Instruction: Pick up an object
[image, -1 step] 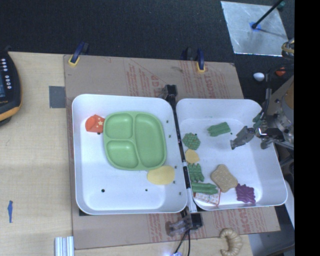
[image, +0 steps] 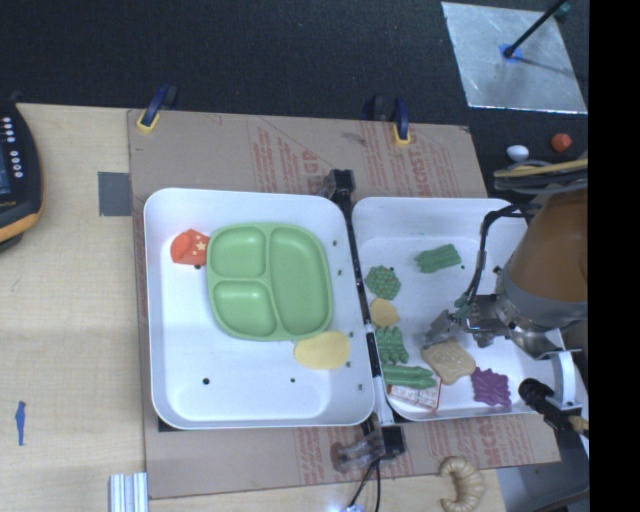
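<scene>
My gripper (image: 452, 325) hangs low over the middle of the right bin (image: 420, 215), at the end of the grey arm with its orange band (image: 555, 250). Just below it lies a tan toast-like piece (image: 449, 361). To its left sit a round dark green piece (image: 382, 282), a small yellow piece (image: 384, 313) and a ribbed green piece (image: 391, 345). A green bean-like piece (image: 409, 377) rests on a white packet (image: 415, 398) at the bin's near edge. A green piece (image: 438, 259) lies further back, and a purple piece (image: 490, 387) at the near right.
The left bin (image: 180, 390) holds a green divided plate (image: 270, 280), a red piece (image: 188, 247) at its left and a yellow piece (image: 322, 350) below it. A black divider (image: 355, 270) separates the bins. A tan curled object (image: 462, 482) lies on the bench in front.
</scene>
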